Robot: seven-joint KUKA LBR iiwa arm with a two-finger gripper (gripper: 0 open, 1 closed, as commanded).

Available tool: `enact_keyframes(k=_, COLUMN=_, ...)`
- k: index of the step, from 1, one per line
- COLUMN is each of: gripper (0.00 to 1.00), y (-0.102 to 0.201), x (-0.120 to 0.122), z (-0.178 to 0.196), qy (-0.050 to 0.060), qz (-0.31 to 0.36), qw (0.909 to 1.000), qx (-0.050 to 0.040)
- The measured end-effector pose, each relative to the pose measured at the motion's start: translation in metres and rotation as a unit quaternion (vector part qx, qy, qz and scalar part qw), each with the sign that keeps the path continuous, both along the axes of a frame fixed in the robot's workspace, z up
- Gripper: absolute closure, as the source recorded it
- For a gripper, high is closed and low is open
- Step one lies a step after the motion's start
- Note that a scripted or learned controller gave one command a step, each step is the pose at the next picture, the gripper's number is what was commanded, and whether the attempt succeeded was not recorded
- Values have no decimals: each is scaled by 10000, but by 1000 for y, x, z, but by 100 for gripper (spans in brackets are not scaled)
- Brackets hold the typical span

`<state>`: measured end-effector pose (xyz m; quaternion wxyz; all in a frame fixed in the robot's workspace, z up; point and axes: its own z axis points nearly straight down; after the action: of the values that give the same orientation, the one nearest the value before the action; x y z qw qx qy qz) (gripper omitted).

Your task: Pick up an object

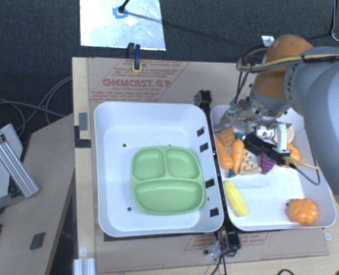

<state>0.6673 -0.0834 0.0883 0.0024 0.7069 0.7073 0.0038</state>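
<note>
My gripper (233,121) hangs low over the far left part of the right bin (271,217), below the grey wrist with its orange band. Just under and in front of it lie a brown bread-like piece (225,136), an orange carrot (237,153) and a tan wedge with dots (249,165). A purple grape bunch (267,164) lies beside the wedge. A yellow corn cob (235,197) rests near the bin's front left, and an orange pumpkin-like toy (303,210) sits at the front right. I see nothing lifted off the bin floor.
The left bin (109,153) holds a green divided plate (168,179). A black divider with clips (211,153) runs between the bins. Cardboard lies under both bins, and a shiny sheet (122,16) lies at the back.
</note>
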Motion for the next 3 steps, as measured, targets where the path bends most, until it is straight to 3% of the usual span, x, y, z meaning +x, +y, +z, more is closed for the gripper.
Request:
enact_keyframes(k=1, gripper=100, y=0, x=1, z=12, qy=-22, qz=2, qw=10000, qx=-13)
enact_keyframes(k=3, gripper=100, y=-8, x=4, z=102, qy=7, qz=-8, qw=10000, qx=-13)
